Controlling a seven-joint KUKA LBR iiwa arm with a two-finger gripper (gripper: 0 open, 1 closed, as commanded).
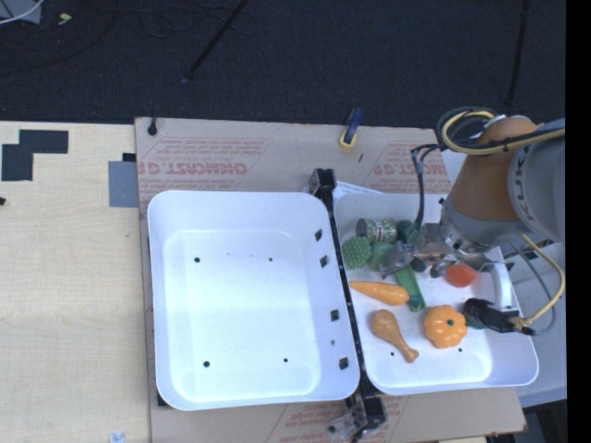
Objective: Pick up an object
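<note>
Just the one camera here, fixed up high over the surface [74,275] and tilted down at a slant, far enough back to fit both white bins. The pincer [420,255] sits toward the frame's right, so the left bin [242,203] stretches away to its left.

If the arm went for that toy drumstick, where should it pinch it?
Probably across the narrow shank of the drumstick, coming straight down. It lies flat in the right bin, fat end up-left, thin end pointing down-right, with bare floor on both sides of the shank.
</note>
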